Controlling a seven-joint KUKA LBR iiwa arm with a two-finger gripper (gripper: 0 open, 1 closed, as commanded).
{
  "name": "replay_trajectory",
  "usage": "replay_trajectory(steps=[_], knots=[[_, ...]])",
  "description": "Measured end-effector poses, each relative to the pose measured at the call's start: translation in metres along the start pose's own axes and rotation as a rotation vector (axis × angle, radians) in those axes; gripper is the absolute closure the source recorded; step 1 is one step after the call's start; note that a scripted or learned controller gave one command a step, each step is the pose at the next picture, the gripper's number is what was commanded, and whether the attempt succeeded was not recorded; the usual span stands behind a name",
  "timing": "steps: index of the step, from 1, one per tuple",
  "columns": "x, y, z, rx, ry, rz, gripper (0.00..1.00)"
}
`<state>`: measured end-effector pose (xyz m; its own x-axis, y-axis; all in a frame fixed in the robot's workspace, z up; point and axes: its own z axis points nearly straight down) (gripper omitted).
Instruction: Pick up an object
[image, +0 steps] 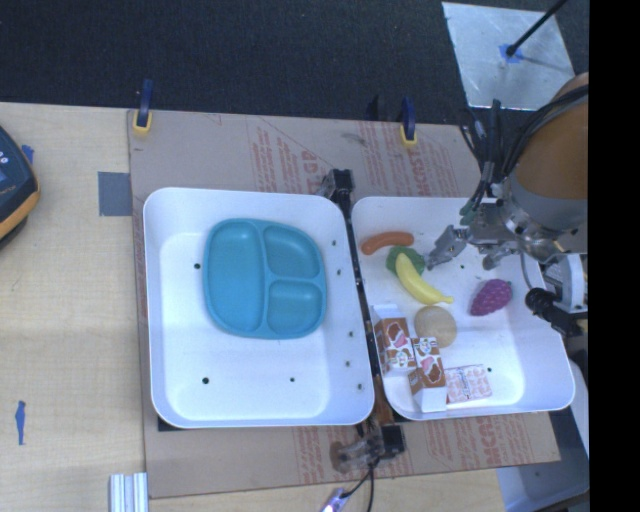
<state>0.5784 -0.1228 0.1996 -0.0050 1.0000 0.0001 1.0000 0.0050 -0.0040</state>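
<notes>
The right bin (545, 375) holds an orange sausage (387, 241), a yellow banana with a green end (420, 281), a purple bunch of grapes (490, 296), a beige round potato (435, 325) and some small brown-and-white cartons (400, 346). My gripper (468, 252) hangs over the bin's upper right part, between the banana and the grapes. Its fingers stand apart, one finger (443, 248) pointing toward the banana's green end. It is open with nothing between the fingers.
The left bin (170, 390) holds a blue divided plate (265, 278). A black clip (341, 184) sits where the two bins meet at the back. A dark and yellow device (14, 188) lies at the bench's far left edge.
</notes>
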Motion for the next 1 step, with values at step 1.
replay_trajectory(steps=[1], knots=[[0.0114, -0.0049, 0.0886, 0.002, -0.001, 0.0, 0.0]])
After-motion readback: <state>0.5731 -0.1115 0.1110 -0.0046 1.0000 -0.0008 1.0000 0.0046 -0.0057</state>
